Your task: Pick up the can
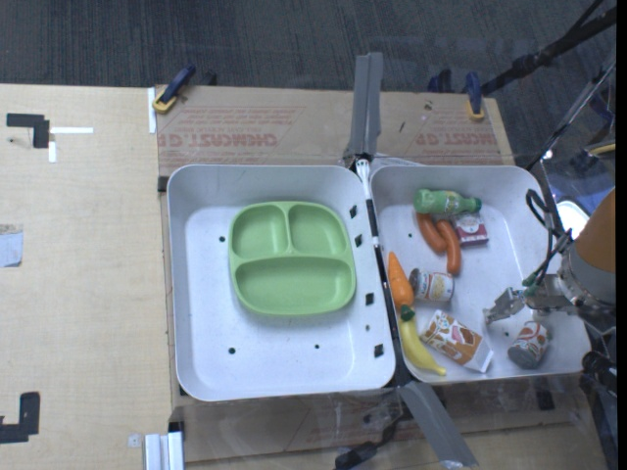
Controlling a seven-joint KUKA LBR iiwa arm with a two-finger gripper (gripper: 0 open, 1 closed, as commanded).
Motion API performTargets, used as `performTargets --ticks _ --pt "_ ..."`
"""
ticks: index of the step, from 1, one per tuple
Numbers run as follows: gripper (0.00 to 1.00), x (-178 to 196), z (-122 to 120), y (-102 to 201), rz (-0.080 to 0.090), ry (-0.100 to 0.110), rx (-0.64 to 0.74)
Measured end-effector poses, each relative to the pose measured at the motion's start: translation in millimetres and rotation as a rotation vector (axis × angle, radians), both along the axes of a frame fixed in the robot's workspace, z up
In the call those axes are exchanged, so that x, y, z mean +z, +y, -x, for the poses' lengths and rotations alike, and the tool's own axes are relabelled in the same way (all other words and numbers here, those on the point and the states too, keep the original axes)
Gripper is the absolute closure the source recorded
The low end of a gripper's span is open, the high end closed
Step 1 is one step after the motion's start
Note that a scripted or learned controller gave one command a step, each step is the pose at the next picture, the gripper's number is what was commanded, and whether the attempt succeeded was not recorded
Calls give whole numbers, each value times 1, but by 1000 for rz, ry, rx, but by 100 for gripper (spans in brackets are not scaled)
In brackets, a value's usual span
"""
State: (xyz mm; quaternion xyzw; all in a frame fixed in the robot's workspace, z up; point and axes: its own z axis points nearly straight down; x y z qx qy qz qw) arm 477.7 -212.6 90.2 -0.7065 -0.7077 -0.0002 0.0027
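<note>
Camera view: the can is seen lying mid right bin, hemmed by a carrot, banana and carton. The pincer, opened and empty, is held apart beside a cup.

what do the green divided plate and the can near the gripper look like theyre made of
The green divided plate looks like moulded plastic with a matte finish: even colour, rounded compartment ridges, no bright glare. The can, lying on its side by the gripper, appears to be metal under a printed red and white label; its end looks greyish, but the view is too blurred to be sure.
</note>
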Motion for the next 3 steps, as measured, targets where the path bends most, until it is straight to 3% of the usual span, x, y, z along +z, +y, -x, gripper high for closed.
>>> performTargets --ticks 1,2,3 --pt "0 0 0 0 0 0 0" --pt "100 8 0 0 0 2 -3" --pt "0 8 0 0 0 2 -2"
